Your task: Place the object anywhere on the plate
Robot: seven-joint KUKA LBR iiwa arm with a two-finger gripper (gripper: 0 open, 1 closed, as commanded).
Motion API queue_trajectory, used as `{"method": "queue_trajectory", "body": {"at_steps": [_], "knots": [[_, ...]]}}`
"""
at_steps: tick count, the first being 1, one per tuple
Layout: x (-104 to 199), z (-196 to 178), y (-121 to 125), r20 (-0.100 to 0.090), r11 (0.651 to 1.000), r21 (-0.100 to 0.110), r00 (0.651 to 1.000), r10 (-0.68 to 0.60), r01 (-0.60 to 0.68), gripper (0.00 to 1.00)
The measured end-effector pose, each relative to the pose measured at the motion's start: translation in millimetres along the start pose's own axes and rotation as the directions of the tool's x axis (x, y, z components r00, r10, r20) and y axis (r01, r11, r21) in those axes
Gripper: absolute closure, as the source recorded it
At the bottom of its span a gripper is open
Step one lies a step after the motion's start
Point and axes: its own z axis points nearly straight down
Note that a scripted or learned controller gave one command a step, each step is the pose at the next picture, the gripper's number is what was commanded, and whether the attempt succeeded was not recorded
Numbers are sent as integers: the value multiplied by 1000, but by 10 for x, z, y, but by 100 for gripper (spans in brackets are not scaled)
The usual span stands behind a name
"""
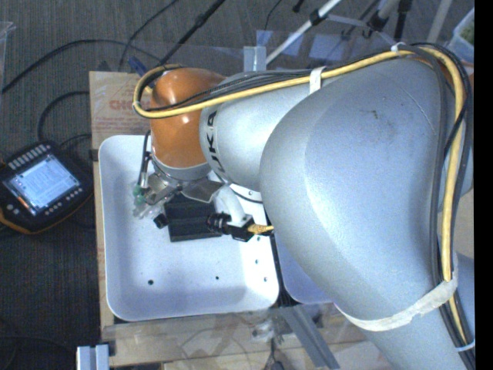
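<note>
My grey arm with its orange band (179, 126) reaches in from the right and hides most of the bench. It hangs over the upper left part of the left white bin (177, 284). The gripper (143, 199) points down close to the bin's left wall. A small green bit (139, 196) shows at its tip. I cannot tell whether that bit is a held object or part of the tool. The bin floor under the arm is hidden.
A sliver of the right bin (299, 284) peeks out below the arm. The left bin's front half shows bare white floor. A teach pendant (40, 185) lies off the bench at left, and brown cardboard (114, 106) sits behind the left bin.
</note>
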Motion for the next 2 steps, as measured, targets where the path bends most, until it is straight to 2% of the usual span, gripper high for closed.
{"method": "queue_trajectory", "body": {"at_steps": [1,2], "knots": [[-144,-1173,42,3,973,-1,973,-229,229,100],[-379,-1001,424,3,987,0,987,162,-162,100]]}}
